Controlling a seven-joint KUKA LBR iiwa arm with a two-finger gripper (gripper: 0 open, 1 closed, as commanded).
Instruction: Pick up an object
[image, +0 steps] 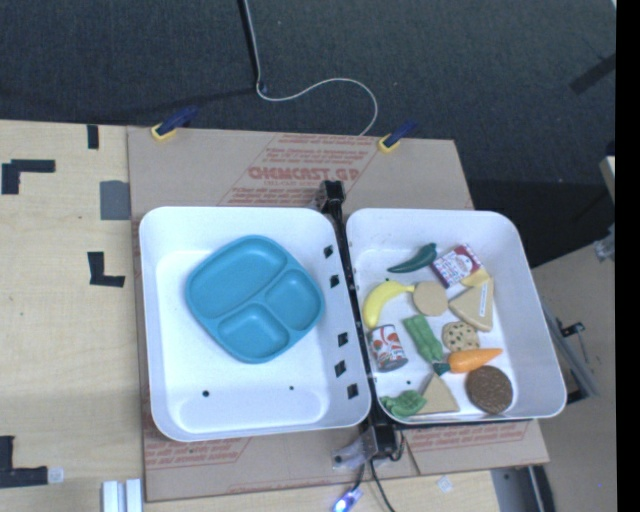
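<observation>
- Currently two white bins are sitting side by side on the surface (60, 300): the left bin (165, 300) is carrying a blue divided plate (255, 298), the right bin (520, 290) is carrying all the toy food.
- Candidates are crowding the right bin: banana (383, 298) near the divider, green chili (412, 260) above it, a small can (388, 345) below, a carrot (472, 359), a round brown cookie (489, 389) at the lower corner, a cheese wedge (479, 303), a red packet (453, 266).
- Gripper state: cannot tell, nothing here is giving it away, so I'm not judging a grasp in progress.
- My take: the pick is not yet begun.
- Doing it well probably means going for an item with free space around it; the banana and the chili are looking the least hemmed in.
- The carrot, the cookie and the cheese are lying touching or just beside neighbours, so fingers are risking a double catch or a nudge there.
- Descending straight, straddling the narrow axis, seems safest.
</observation>
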